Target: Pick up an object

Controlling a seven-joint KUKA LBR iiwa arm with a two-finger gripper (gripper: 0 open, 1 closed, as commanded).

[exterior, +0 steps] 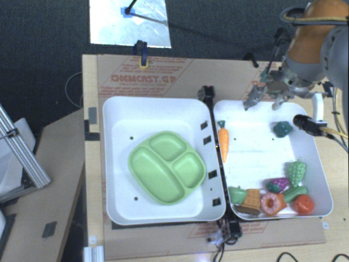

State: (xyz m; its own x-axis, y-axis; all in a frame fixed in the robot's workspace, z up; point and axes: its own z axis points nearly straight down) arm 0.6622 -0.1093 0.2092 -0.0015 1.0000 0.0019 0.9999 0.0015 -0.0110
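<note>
Gripper (265,99) up at the far edge of the right-hand shallow white bin (322,173), two metal fingers spread apart and nothing between them — the claw is released, grasping air. Above it sits the grey arm with its orange band (322,15), reaching in from the right. A black cylindrical part (306,124) juts out just off the wrist, over the bin's right rim.

Down in that right bin, a small dark teal lump (282,128) lies near the far right corner, close below the gripper but apart from it. An orange toy carrot with a green top (222,138) rests along the bin's left wall, lengthwise. The near end is crowded: a green toy piece (236,194), a brown waffle-textured block (252,201), a pink frosted toy doughnut (271,203), a purple toy item (278,184), a bumpy green toy vegetable (296,172), a dark green toy pod (295,193) and a red toy tomato (304,203), all bunched together and touching or nearly so.

Over in the left-hand white bin (131,119), a light green three-section plastic plate (166,167) lies flat, roughly central. Both bins sit side by side on a brown cardboard sheet with red lettering (147,75). A shiny silver sheet (130,14) lies on the dark floor beyond.
</note>
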